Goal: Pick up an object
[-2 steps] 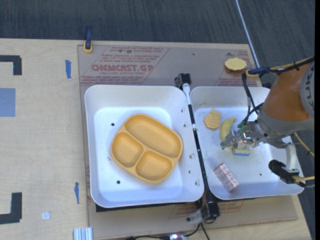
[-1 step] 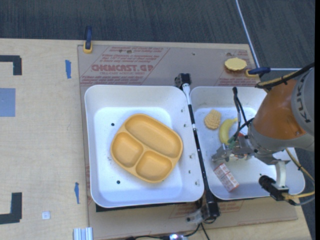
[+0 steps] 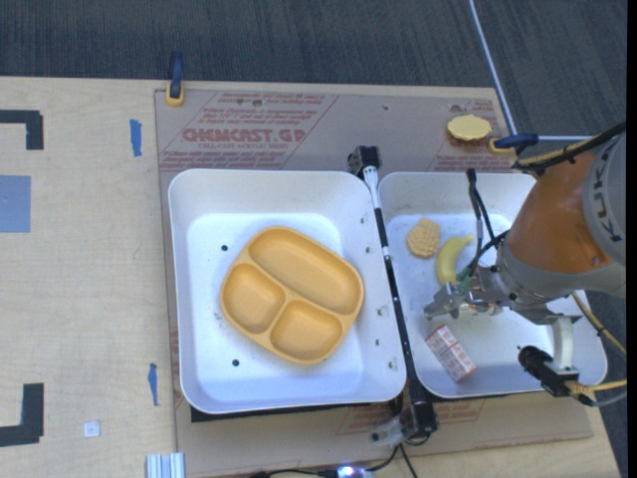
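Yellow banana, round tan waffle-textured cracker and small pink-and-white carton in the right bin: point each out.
Yellow banana (image 3: 453, 258): camera view, middle of its curved body.
Round tan waffle-textured cracker (image 3: 424, 237): camera view, centre of its face.
Small pink-and-white carton (image 3: 450, 353): camera view, middle of its top side.

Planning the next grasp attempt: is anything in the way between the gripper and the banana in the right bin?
Nothing visible. The gripper hangs right at the lower end of the banana. The cookie lies to the banana's left, the small box below the gripper.
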Controlling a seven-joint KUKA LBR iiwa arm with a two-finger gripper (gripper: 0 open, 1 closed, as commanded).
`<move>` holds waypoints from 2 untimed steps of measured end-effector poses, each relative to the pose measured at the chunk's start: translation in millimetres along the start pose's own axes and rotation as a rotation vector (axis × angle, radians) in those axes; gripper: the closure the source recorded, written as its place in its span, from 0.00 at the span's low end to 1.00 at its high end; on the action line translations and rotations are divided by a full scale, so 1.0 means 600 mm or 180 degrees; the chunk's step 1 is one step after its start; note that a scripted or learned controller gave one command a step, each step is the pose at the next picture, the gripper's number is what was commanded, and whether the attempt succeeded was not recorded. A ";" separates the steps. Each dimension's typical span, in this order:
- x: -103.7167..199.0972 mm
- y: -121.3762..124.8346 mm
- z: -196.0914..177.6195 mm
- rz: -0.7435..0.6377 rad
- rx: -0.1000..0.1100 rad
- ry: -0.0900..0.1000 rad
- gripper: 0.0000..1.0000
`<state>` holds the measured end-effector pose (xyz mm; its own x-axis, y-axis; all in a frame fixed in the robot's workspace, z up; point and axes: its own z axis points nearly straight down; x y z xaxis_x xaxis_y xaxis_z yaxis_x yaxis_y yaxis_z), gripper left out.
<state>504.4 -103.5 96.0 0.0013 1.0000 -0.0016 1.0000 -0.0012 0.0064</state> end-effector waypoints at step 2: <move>0.255 -0.020 -0.182 -0.0010 0.0014 0.0008 1.00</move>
